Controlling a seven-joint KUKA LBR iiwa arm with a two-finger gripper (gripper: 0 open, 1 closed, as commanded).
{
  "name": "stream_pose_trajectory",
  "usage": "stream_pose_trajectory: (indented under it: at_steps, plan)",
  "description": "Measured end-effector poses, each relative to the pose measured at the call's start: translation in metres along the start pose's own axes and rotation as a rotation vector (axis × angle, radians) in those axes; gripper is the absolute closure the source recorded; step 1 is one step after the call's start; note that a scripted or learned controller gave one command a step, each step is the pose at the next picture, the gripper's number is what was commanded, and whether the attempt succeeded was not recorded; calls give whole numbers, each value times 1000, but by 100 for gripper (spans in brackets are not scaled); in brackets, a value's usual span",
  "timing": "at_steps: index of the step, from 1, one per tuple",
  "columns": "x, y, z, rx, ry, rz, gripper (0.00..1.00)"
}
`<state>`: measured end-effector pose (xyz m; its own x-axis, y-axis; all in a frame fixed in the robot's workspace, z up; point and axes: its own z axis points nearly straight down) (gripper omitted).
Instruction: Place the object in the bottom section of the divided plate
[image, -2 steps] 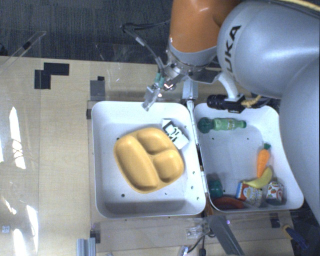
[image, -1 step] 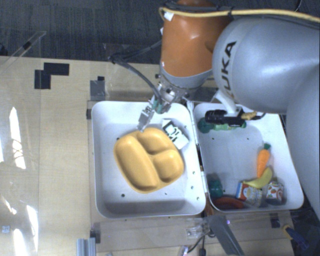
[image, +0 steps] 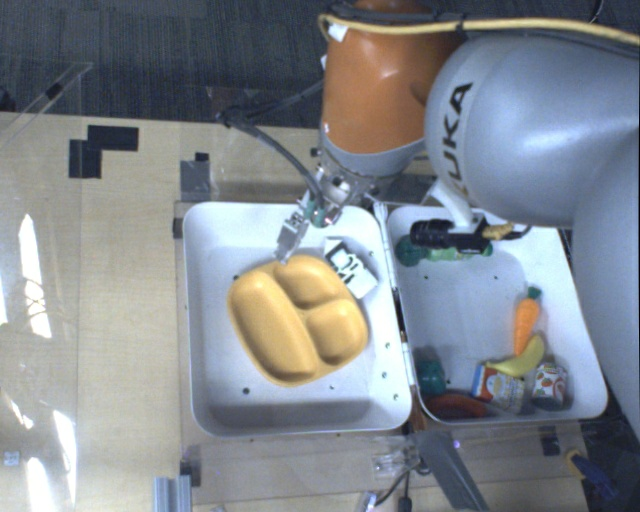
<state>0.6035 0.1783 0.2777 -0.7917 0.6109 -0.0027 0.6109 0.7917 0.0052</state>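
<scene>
A yellow divided plate (image: 297, 320) lies in the left white bin (image: 215, 400), with one long section on its left and two smaller ones on its right. My gripper (image: 346, 266) hangs low over the plate's upper right edge, under the orange-banded wrist (image: 375, 90). A black-and-white part shows at its tip. The arm hides what is beneath it, so I cannot make out any object in the gripper.
The right bin (image: 590, 400) holds a carrot (image: 526, 318), a banana (image: 522, 358), a small printed carton (image: 500, 386), a teal cup (image: 431, 378), a red item (image: 460, 405) and a black-and-green piece (image: 445, 240). The grey arm covers the upper right.
</scene>
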Motion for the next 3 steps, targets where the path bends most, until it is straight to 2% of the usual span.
stream_pose_trajectory:
  at_steps: [1,2,3]
  plan:
    - [37,11,23,-1,0,-192,0]
    - [89,4,-7,-2,-1,-277,0]
    - [89,3,-7,-2,-1,-277,0]
